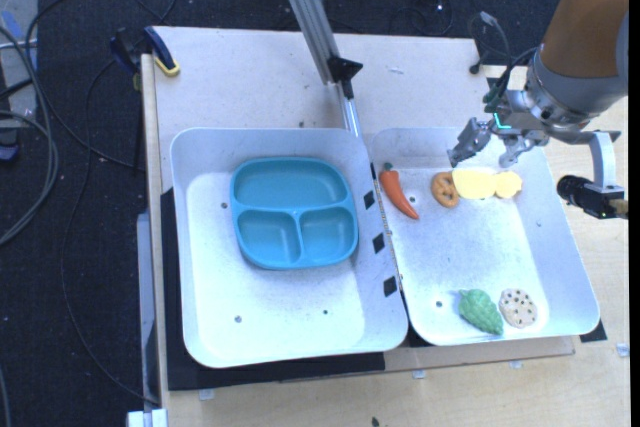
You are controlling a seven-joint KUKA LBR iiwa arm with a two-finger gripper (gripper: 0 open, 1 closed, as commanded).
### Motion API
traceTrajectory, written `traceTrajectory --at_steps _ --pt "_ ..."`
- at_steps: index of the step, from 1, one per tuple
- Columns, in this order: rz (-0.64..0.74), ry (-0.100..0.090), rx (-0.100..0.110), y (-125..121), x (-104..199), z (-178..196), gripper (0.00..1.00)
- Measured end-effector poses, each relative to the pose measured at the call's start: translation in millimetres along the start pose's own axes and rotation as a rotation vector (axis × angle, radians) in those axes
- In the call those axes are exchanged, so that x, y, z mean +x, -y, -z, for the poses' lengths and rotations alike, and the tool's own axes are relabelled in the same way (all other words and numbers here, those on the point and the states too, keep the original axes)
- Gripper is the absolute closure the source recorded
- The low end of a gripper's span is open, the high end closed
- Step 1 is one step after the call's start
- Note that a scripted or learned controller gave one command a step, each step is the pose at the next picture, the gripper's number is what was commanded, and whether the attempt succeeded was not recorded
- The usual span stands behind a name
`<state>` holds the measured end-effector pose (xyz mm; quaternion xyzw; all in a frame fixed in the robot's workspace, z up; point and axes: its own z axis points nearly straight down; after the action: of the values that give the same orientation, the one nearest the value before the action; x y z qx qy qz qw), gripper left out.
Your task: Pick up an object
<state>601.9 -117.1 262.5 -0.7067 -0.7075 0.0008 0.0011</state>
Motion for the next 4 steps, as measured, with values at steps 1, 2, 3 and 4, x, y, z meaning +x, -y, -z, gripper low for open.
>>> traceTrajectory --at_steps 1,2,3,4 --pt "0.0 0.0 -0.002 -1 0 1 0.0" --pt "-0.002 0.0 0.001 4 -2 -61 0.0" --pt "-0.003 0.001 0.0 4 -11 -119 0.0" --pt "-0.002 0.002 -0.003 4 -11 -172 0.0"
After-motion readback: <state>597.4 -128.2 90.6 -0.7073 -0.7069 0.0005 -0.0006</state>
